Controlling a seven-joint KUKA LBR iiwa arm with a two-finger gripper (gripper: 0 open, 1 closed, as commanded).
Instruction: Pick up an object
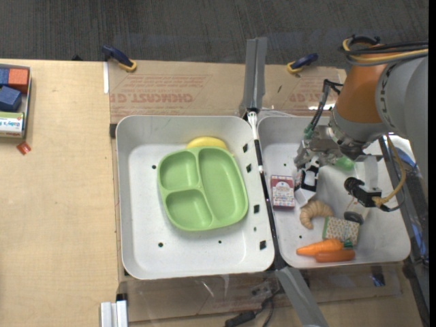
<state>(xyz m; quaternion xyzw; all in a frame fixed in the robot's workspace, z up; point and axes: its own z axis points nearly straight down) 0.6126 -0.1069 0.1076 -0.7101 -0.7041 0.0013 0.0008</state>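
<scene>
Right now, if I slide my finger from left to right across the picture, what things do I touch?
Box of blocks → green divided plate → small red card box → croissant → gripper area overlaps, so skipped.

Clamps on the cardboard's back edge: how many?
2. One clamp sits at the back edge above the left bin; the other clamp sits above the right bin. The arm may hide more to the right.

Even overhead light, soft shadows; two shallow white plastic bins (pixel 136 203) slightly overexposed; mild softness throughout, no motion blur.
</scene>
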